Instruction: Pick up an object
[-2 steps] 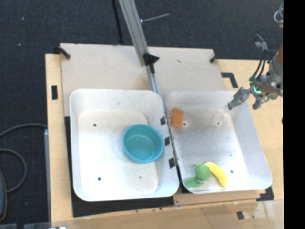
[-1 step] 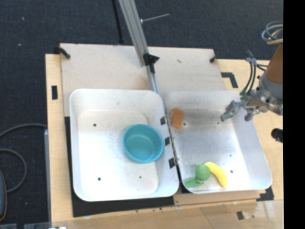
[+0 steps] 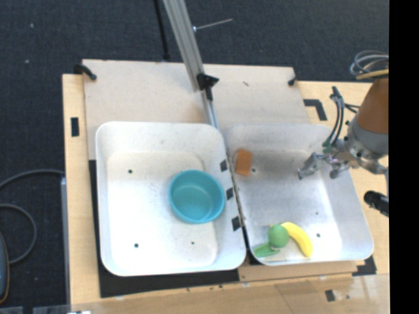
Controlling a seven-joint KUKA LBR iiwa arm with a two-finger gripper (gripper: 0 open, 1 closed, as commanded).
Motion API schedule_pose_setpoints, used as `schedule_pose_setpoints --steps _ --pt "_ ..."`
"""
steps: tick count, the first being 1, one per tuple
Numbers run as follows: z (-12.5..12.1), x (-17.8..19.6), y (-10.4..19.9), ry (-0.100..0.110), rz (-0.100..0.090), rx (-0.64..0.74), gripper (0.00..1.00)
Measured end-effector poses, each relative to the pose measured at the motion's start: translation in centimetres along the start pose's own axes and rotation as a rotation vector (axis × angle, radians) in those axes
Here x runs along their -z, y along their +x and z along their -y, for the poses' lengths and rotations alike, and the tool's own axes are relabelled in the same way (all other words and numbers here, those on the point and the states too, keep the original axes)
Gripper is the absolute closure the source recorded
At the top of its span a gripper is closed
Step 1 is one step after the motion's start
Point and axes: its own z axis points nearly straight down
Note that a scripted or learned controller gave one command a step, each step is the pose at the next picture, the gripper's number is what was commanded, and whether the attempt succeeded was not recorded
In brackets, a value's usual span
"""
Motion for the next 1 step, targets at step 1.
schedule_pose_setpoints --steps 1 --pt "0.04 -5.25 -0.08 -0.001 0.0 -0.001 0.0"
